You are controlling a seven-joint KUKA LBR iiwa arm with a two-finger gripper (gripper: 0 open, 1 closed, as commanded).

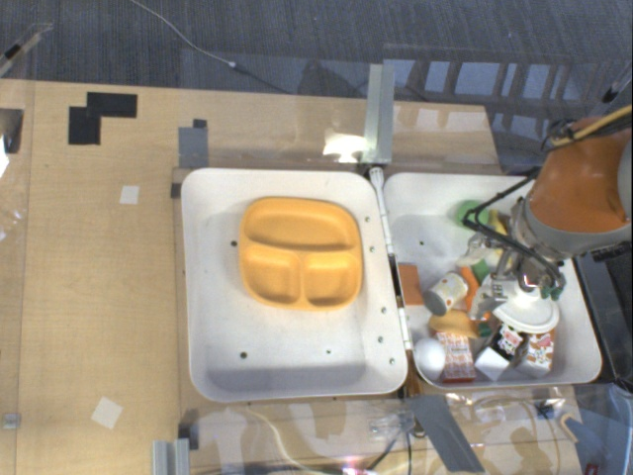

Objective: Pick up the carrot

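Observation:
The carrot (474,285) shows as a small orange sliver in the right bin (425,216), with a bit of green just above it. The arm's wrist hides most of it. My gripper (506,287) hangs low over the clutter, right beside the carrot on its right. The grey arm with its orange band (582,186) comes in from the right, above the bin's far right corner. Wrist parts and cables cover the place where gripper and carrot meet.
The left bin (213,265) holds a yellow divided plate (300,251). Around the carrot lie a brown block (407,287), a cream cup (450,290), a white ball (428,354), a red-and-white packet (457,356), small cartons (539,349) and a green item (471,211).

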